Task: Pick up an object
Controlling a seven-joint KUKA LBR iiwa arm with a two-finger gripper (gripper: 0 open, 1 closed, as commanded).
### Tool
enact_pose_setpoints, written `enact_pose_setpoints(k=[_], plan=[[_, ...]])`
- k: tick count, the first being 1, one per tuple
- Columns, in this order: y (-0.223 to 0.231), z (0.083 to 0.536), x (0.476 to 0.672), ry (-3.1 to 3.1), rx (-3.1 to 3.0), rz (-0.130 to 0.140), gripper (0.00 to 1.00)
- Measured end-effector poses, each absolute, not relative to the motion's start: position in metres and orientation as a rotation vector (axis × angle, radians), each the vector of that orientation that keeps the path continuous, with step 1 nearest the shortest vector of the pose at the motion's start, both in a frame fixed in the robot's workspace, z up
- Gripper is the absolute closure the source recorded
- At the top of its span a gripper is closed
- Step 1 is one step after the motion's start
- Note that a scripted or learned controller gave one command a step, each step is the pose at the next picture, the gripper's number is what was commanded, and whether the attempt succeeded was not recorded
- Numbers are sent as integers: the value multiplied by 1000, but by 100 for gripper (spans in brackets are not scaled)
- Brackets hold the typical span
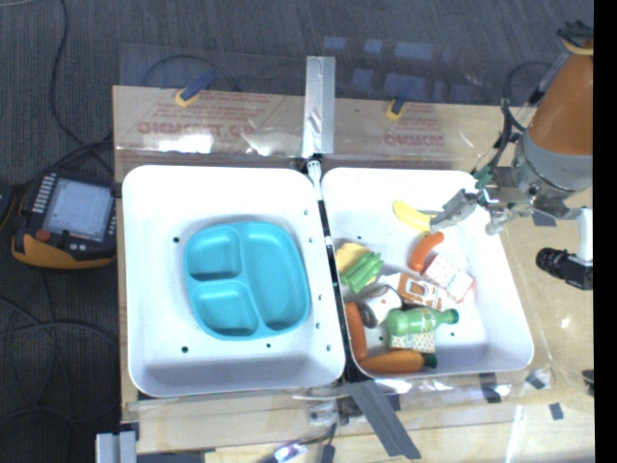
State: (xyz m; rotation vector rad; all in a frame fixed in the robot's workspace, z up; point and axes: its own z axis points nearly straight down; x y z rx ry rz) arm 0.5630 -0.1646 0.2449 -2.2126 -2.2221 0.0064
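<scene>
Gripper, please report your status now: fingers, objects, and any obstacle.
Gripper open, above right bin's far edge, holding nothing. Nearest: banana, carrot. Green bottle lies in crowded pile nearer front. Blue tray in left bin.

Toys [400, 302] crowd right bin [501, 297]; its far side open.

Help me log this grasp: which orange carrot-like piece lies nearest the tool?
The small orange piece below the yellow banana, just under the tool; the others lie along the bin's lower-left.
</scene>
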Motion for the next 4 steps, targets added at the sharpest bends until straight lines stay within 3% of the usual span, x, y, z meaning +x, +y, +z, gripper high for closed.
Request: enact_pose_setpoints(k=[1, 2, 3, 4], plan=[[-155, 170, 607, -2159, -2276, 10, 0], [-96, 275, 627, -2200, -2238, 11, 0], [-160, 157, 644, -2172, -2266, 13, 0], [-184, 90, 639, -2168, -2269, 7, 0]])
